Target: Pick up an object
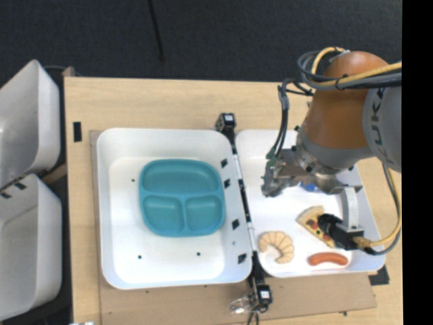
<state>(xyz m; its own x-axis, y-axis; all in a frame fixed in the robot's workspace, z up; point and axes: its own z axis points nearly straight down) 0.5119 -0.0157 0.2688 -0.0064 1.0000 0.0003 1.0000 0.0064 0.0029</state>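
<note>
In the right bin (270, 212) lie a tan croissant (278, 244) near the front, a red sausage (328, 258) at the front right, and a pizza slice (313, 221) behind them. A small blue object (310, 187) peeks out beside the arm. My gripper (272, 183) hangs over the left-middle of the right bin, behind the croissant and left of the pizza slice. Nothing shows between its fingers.
A teal divided plate (181, 196) sits in the left bin (122, 249). Black clips (238, 202) run along the divider between the bins. The bulky orange and grey arm (342, 107) covers the right bin's back right. White seats (27, 181) stand at the far left.
</note>
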